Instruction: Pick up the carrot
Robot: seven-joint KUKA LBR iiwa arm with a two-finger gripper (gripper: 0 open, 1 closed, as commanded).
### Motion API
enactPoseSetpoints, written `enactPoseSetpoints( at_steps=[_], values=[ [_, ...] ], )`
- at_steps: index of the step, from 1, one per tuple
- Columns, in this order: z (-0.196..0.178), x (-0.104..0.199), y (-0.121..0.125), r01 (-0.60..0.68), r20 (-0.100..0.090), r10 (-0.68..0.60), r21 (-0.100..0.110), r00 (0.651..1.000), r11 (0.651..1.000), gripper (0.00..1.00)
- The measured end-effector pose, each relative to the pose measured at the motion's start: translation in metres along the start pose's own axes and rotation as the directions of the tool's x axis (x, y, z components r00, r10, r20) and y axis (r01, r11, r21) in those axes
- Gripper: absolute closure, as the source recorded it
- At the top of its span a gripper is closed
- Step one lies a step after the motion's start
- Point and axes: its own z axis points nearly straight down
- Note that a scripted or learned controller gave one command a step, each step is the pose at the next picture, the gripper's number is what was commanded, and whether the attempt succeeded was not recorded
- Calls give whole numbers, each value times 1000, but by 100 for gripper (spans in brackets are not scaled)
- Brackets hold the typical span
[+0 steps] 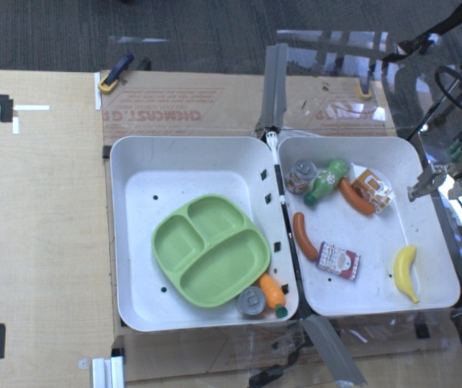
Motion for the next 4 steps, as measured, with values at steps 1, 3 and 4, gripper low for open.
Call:
enactPoseSetpoints(
  at_steps=[1,3,4],
  values=[
    [56,-19,58,212,2,-212,-3,977,977,0],
    [108,-18,132,769,4,-769,-3,640,640,0],
    [105,9,69,863,5,-863,-3,506,506,0]
  ],
)
